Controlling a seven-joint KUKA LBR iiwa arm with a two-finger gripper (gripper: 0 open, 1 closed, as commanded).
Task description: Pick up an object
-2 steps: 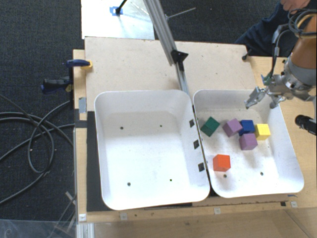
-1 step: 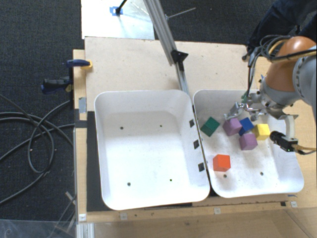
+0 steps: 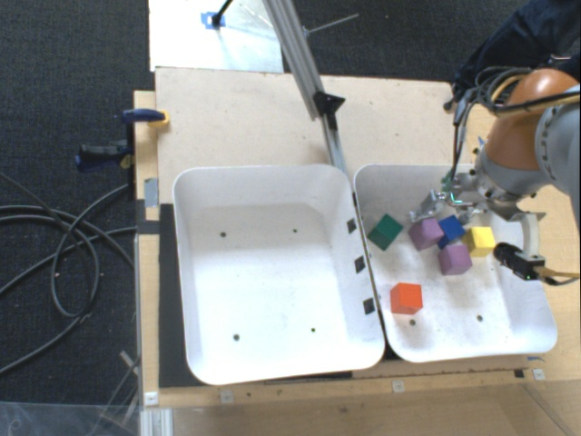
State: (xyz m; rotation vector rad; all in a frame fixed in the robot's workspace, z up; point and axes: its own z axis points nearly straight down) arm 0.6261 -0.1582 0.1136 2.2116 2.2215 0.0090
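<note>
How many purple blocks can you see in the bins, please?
2, both in the right bin: one purple block beside the blue block, close under the gripper; the other just below the yellow block. The arm could hide more.

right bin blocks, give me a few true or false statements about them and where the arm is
1. All the coloured blocks lie in the right bin. True.
2. The orange block touches the purple blocks. False: it lies apart, nearer the bin's front edge.
3. The green block is the one closest to the left bin. True.
4. There are three purple blocks. False: there are two, one beside the blue block and one just in front of it.
5. The yellow block lies in the cluster with the blue and purple blocks. True.
6. The arm reaches over the left bin. False: it is over the right bin, above the cluster.
</note>
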